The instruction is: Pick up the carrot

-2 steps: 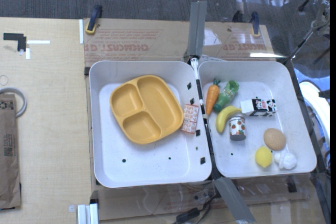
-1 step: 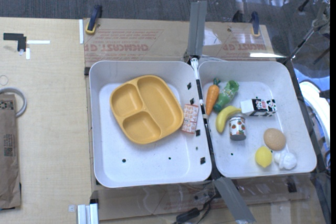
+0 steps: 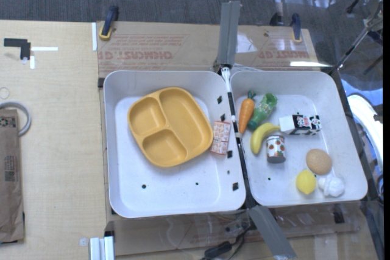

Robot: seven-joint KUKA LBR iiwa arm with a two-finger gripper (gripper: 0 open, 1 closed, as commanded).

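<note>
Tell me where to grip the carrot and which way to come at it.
Grip the carrot across its thicker upper middle, coming straight down. It lies flat, nearly upright in the view, close to the right bin's left wall, with the green packet against its right, so space looks tight.

Red print on cardboard sheet behind bins, upside down, reads approx "CHEMCAST", rest too faint, print on other items too small to read

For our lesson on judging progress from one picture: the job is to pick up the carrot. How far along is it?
Nothing looks done yet. The carrot lies in the right bin, against its left wall, beside the green packet and above the banana. Nothing is in hand: no part of the arm is near the carrot. All is left: reaching in, closing on the carrot and lifting it.
</note>
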